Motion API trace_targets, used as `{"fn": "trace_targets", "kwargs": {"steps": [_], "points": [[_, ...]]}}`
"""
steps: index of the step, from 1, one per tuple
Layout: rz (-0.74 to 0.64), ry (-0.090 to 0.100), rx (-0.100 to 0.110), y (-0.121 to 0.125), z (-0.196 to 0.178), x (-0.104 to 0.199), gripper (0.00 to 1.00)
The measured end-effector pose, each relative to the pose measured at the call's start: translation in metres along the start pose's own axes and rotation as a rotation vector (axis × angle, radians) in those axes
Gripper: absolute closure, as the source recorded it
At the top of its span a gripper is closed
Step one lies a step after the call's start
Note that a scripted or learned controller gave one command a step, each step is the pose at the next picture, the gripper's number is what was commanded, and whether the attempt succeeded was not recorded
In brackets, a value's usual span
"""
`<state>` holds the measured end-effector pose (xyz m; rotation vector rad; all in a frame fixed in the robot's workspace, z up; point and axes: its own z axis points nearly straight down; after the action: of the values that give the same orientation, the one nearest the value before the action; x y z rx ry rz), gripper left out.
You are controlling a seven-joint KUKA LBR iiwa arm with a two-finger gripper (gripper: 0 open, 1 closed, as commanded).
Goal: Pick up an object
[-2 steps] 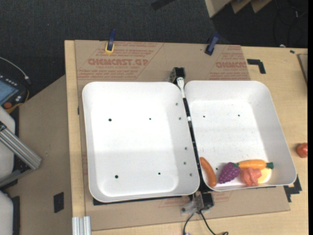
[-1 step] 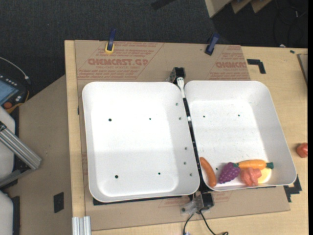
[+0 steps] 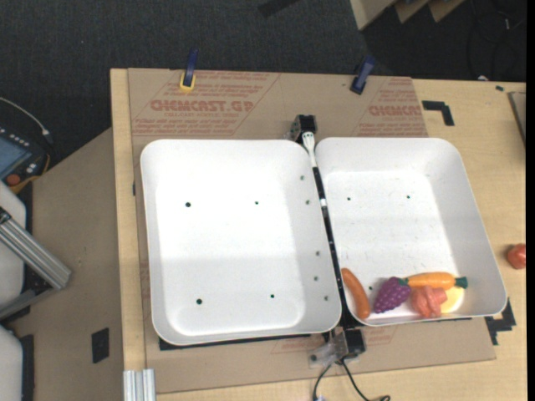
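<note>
Several toy foods lie along the near edge of the right bin (image 3: 393, 215). An orange sausage-shaped piece (image 3: 355, 292) rests against the bin's near left corner. Right of it sits a purple bunch of grapes (image 3: 390, 294). A carrot with a green tip (image 3: 435, 281) lies above a red piece (image 3: 425, 302) and a pale yellow piece (image 3: 452, 300).
The left bin (image 3: 230, 241) sits beside the right one on a brown cardboard sheet (image 3: 251, 103). A small red object (image 3: 517, 256) lies on the bench right of the right bin. Two clamps (image 3: 189, 72) hold the cardboard's far edge.
</note>
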<state>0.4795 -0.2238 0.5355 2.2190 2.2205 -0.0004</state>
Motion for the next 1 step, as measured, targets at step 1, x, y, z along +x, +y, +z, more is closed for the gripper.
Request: {"fn": "trace_targets", "kwargs": {"steps": [1], "points": [[0.0,0.0,0.0,0.0,0.0,0.0,1.0]]}}
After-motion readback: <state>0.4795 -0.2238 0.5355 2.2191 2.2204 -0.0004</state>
